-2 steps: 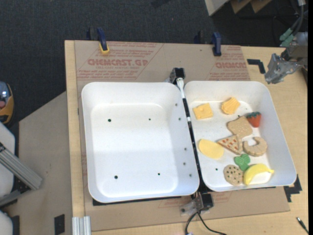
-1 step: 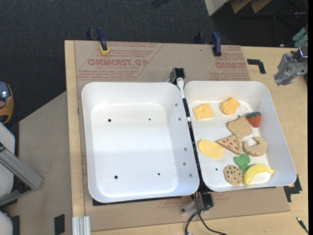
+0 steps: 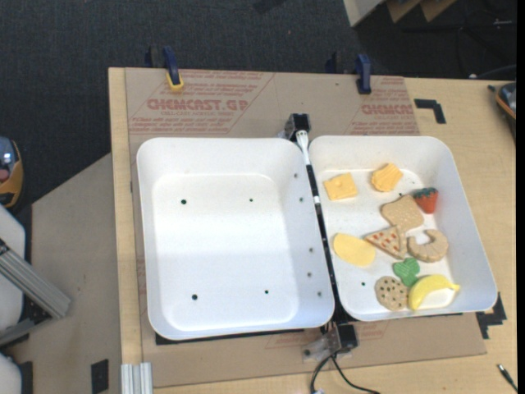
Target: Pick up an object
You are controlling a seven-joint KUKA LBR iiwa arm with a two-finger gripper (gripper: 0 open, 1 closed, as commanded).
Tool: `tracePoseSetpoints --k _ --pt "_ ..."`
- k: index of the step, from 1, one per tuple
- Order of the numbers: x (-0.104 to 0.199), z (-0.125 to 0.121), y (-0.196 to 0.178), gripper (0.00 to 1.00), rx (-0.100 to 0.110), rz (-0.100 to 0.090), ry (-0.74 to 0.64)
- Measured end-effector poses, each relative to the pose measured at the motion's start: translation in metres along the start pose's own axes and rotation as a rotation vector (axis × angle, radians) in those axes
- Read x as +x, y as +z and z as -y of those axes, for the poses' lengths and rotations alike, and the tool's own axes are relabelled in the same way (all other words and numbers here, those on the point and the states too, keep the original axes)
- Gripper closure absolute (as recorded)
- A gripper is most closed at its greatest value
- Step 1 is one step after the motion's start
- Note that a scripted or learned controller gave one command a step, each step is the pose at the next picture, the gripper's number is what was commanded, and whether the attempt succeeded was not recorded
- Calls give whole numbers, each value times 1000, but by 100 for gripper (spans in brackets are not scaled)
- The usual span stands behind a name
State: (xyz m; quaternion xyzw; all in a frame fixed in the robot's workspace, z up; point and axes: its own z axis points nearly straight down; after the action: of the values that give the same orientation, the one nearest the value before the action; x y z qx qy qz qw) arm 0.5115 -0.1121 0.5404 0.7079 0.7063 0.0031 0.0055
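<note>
All the toy food sits in the right bin [image 3: 463, 220], cheese square [image 3: 340, 187] at its far left, lemon [image 3: 432, 290] nearest. No arm overhead, so the jaws' state I cannot tell.

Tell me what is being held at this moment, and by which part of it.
Nothing is held. All the toy food, such as the cheese square, the strawberry and the lemon, lies loose in the right bin.

Bright even light, soft shadows, slightly blurry
</note>
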Motion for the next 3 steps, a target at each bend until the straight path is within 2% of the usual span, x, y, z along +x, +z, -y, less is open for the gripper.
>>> tracePoseSetpoints --k 1,2,3 --pt "61 26 96 100 23 -6 -8" --pt "-35 24 44 100 4 2 7" --pt "19 35 144 100 22 -6 -6"
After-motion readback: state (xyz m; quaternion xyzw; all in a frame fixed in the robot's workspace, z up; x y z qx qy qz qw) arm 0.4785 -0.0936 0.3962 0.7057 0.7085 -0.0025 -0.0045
